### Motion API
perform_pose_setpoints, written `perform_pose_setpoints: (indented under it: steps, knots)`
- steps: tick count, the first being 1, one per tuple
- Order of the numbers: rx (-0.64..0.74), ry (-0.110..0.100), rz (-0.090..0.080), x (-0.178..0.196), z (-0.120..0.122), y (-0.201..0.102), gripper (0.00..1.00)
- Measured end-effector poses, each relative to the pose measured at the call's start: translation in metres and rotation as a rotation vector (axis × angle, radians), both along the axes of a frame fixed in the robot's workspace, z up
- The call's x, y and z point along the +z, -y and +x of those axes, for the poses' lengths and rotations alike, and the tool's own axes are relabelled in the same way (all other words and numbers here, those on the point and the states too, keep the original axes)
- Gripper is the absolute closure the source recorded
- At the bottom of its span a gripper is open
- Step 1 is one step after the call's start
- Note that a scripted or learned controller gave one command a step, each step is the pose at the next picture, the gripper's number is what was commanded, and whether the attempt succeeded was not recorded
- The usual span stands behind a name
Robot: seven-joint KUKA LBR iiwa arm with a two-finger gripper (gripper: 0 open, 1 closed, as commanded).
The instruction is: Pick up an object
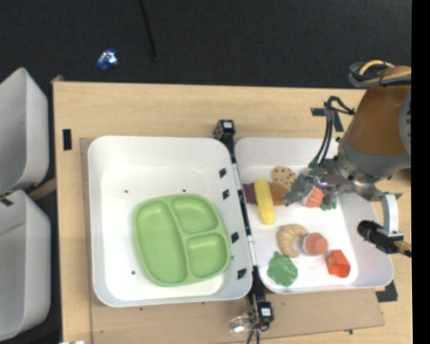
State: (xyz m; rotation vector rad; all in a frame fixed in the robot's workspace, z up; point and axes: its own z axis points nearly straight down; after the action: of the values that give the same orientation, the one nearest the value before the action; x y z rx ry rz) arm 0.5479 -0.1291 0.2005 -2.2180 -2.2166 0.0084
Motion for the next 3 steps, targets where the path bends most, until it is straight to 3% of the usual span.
perform_pose_setpoints:
  steps: [1,2,3]
  knots:
    - [-0.001,0.000,0.000,-0.066,0.001,0.001,0.00]
    - [-0.002,0.006,-0.002,-0.103,0.002,0.003,0.00]
    - [-0.009,0.004,0.000,-0.094,0.001,0.004,1.00]
